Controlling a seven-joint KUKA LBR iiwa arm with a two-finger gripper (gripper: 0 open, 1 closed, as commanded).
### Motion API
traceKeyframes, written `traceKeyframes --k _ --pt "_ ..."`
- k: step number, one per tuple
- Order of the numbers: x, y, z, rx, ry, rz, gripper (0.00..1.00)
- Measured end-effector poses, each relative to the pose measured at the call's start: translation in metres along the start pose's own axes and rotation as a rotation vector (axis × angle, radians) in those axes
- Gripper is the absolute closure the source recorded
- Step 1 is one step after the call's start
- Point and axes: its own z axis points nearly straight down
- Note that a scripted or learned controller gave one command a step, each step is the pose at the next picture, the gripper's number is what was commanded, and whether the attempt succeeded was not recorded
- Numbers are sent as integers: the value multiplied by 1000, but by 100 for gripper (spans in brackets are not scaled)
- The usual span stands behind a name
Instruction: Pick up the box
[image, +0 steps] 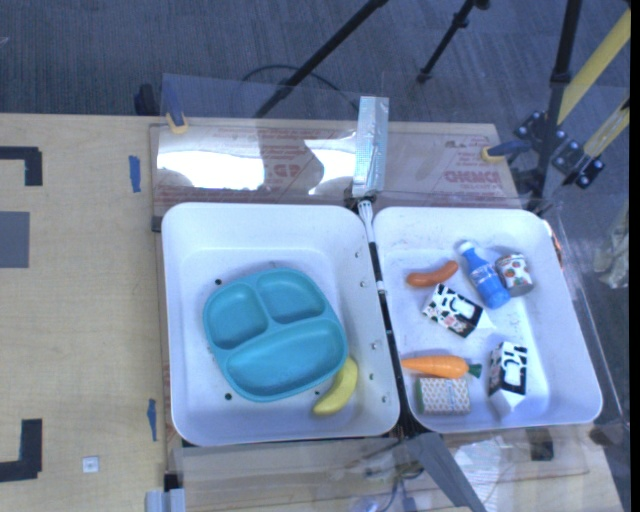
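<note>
I log the tabletop (70, 330) at the left as pale wood with black corner marks and short strips of blue tape.

Left bin (190, 240): a teal divided plate (272, 332) lies flat in the middle. A yellow banana (339, 390) sits at its near right corner, touching the plate's edge.

Right bin (575, 345), contents noted in order:
- An orange-red sausage (432, 273) lies in the far left part.
- An orange carrot (435, 366) with a green end lies crosswise near the left wall.
- The box (443, 396) sits in the near left corner, just nearer than the carrot and touching or almost touching it. It is a small rectangular block, tan-grey, with a fine speckled or meshed face, lying flat and square to the bin's near wall.
- A black-and-white patterned packet (452, 309) lies tilted near the middle.
- A blue bottle (484, 274) with a white cap lies on its side in the far part.
- A small round item (513, 272), red, white and brown, is just right of the bottle. I cannot identify it.
- A black-and-white carton (509, 372) lies in the near right part, apart from the box.

Claw: I cannot tell its state.
</note>
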Motion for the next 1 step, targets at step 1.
traceKeyframes --k 1 --pt "2 -12 -15 0 -1 -49 100"
